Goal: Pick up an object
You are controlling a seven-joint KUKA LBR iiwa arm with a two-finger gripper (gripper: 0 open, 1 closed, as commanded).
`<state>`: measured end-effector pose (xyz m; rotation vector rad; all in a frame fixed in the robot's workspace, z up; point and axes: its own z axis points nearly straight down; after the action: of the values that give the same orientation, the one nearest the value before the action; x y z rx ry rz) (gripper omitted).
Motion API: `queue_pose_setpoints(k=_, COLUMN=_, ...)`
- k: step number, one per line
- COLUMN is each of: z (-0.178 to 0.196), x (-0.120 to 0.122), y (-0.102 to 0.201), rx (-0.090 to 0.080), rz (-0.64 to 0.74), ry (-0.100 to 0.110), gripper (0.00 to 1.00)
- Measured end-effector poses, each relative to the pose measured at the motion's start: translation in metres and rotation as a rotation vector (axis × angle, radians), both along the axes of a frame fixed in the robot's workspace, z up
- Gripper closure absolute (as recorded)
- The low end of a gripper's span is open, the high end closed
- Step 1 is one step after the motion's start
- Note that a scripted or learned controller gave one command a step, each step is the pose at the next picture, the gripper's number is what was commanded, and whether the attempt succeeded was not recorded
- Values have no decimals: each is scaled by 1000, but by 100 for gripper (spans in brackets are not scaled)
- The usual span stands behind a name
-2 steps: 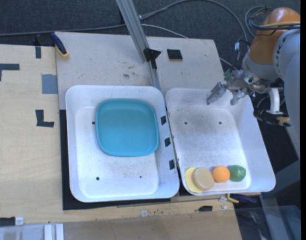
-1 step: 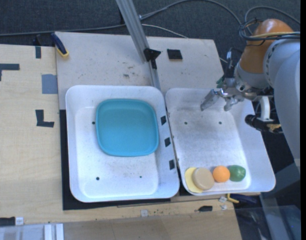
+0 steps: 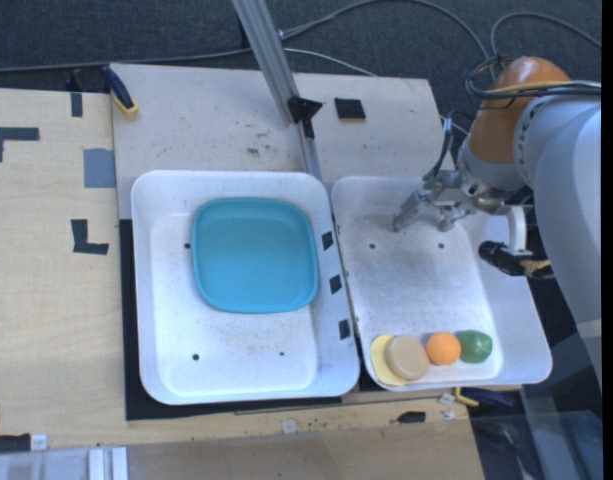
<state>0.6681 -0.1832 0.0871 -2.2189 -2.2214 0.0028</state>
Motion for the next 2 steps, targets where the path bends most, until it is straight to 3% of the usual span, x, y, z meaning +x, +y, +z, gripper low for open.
queue_pose_setpoints(k=1, z=12, x=1, y=0, rx=-1, rz=1, ry=-2, gripper=100)
queue_pose_setpoints(k=2, z=55, x=-2, y=-1, rx=-1, rz=0, ry=-6, gripper=100)
